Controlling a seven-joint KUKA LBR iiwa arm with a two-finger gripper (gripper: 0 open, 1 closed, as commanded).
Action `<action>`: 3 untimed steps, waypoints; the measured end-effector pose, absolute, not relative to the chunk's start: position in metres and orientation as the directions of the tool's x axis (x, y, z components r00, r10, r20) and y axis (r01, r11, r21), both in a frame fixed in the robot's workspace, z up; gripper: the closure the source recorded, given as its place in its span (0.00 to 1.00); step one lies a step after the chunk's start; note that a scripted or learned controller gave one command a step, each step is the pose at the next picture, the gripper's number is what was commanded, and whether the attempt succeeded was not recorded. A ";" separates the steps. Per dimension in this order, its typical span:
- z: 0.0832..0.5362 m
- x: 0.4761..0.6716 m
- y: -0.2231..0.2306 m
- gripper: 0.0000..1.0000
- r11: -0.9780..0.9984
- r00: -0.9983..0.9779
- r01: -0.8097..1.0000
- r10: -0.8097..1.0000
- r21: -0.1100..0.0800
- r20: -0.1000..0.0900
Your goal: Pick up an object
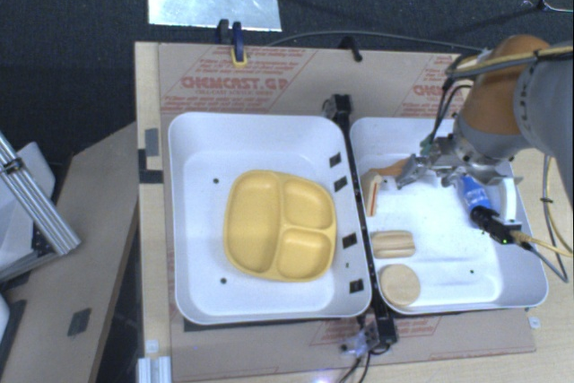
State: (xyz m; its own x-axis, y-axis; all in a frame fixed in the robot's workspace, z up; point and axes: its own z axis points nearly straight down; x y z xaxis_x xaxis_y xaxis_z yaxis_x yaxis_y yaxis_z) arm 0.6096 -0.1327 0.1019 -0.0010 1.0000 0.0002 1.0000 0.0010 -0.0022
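Wooden blocks in the right bin (516,278): a round disc (400,283) at the near edge, a bun-shaped block (392,243) just behind, a striped stick (369,193) by the divider. Gripper (414,172) low over the bin's far part, reaching from the right beside a brown piece (387,169); grasp impossible to tell. Blue bottle (470,192) partly hidden under the wrist. Yellow divided plate (279,225) in the left bin (193,220).

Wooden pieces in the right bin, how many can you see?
3: a round disc at the near left corner, a short log just behind it, and a stick along the left wall. The arm may hide more.
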 end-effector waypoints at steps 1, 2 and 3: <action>0.116 0.611 -0.133 1.00 0.002 -0.002 1.000 1.000 0.005 -0.001; 0.181 0.613 -0.131 1.00 0.004 -0.004 1.000 1.000 0.007 -0.001; 0.219 0.615 -0.131 1.00 0.004 -0.004 1.000 1.000 0.006 -0.001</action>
State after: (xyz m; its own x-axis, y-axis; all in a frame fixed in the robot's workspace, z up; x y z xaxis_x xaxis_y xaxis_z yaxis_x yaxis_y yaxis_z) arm 0.6150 -0.1314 0.2189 -0.0040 1.0000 -0.0012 1.0000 0.0040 0.0064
